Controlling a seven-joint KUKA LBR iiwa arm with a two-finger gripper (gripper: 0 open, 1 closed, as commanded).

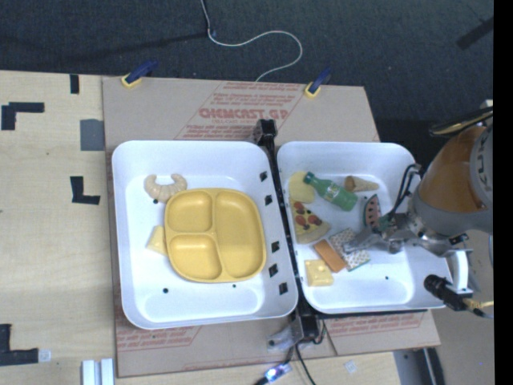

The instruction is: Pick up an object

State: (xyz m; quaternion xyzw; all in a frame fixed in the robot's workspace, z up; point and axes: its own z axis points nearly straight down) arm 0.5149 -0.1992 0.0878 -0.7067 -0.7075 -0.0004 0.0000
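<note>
The right bin (362, 302) holds several toy foods: a green bottle (330, 191), a pizza slice (308, 220), a watermelon slice (372, 209), a cone (361, 185), a brown cracker (329, 255), a pale yellow square (318, 273) and a grey patterned piece (353, 255). My gripper (365, 239) reaches in from the right, low over the middle of this bin. It sits just above the grey patterned piece and below the watermelon slice. Whether it touches the grey piece is unclear.
The left bin (122, 215) carries a yellow divided plate (215, 233), a curved beige pastry (164, 185) and a yellow wedge (155, 239). A black divider (276, 215) joins the two bins. The arm's orange band (450, 175) hangs over the right bin's right rim.
</note>
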